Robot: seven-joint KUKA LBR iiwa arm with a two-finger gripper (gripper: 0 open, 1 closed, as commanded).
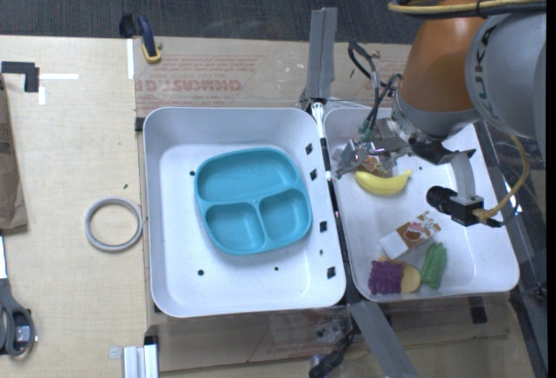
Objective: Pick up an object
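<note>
Arm [469,55] came in from the right, orange band bulking over the back of the right bin [495,276], wrist bent down toward that bin's rear left corner. Gripper [358,155] sat low there, close against the wall dividing the two bins. Its metal fingers were foreshortened and tangled with cable; could not tell from this angle whether they were spread or pressed together, or whether anything sat between them.

Banana [383,182] lay just below and right of the gripper, curved side down, near or touching a small mottled item [374,164] tucked under the wrist. Toward the front of the same bin: a small printed packet [413,233], a green piece [433,264], a purple lump [383,277] with a yellow piece [409,280] against it, all clustered together. A black fitting [453,204] on a cable hung over the bin's right half.

Left bin [165,220] held a blue three-compartment tray [253,199], roughly centred, with bare white floor all round it.

Writing: cardboard sheet [226,79] behind the bins carried red print, reversed and too faint to read. Packet's label too small to read.

Open room: the middle of the right bin, between banana and front cluster, was bare. A tape ring [114,222] lay on the bench [69,150] well left of the bins; scissors [13,324] at the left edge.
</note>
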